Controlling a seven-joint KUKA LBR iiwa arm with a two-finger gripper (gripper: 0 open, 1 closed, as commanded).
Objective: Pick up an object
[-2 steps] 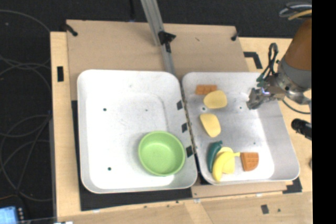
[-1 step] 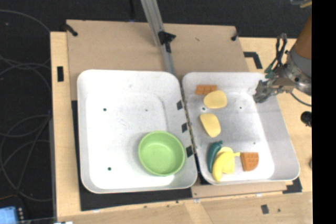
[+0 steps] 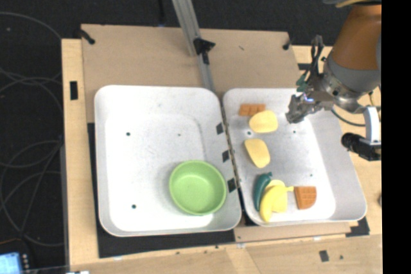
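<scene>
no legible writing on bins (image 3: pixel 160 99)

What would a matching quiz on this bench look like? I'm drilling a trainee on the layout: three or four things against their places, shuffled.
Things:
1. green bowl
2. orange block
3. orange wedge
4. gripper

Places:
A. far end of the right bin
B. above the right bin's far right part
C. near end of the left bin
D. near end of the right bin

Pairs: 1-C, 2-A, 3-D, 4-B
</scene>
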